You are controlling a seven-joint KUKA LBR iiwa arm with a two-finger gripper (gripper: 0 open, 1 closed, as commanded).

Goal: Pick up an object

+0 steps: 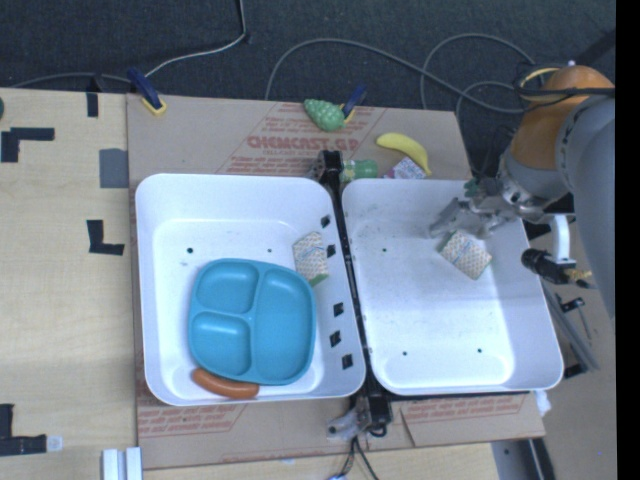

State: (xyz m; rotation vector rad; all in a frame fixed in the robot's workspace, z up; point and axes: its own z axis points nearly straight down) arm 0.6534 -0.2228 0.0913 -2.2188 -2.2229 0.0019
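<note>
1. Nearest the viewer, at the bottom, the front rims of two shallow white bins sit side by side on a cardboard-topped bench: the left bin [160, 268] and the right bin [500, 358].
2. In the left bin, an orange sausage toy [226, 385] lies along the front edge of a blue divided plate [252, 320], touching it. A small patterned packet [313, 256] leans near the divider between the bins.
3. In the right bin, toward its far right corner, lies a small patterned block [466, 253], the likely target. It sits tilted like a diamond, its long axis apparently running from upper left to lower right, though it is nearly square.
4. The gripper [472, 218] hangs just above and behind the block, at the end of a grey arm [590, 158] with an orange band, reaching in from the right. Its fingers [447, 216] look spread apart with nothing between them (the block lies below them, not clamped).
5. My reading: this is the approach step, before any grasp. The next move calls for lowering straight over the block, straddling its narrower sides, then closing.
6. Farthest back, beyond the bins, a yellow banana toy [404, 151] and a green toy [324, 113] rest on the cardboard.
</note>
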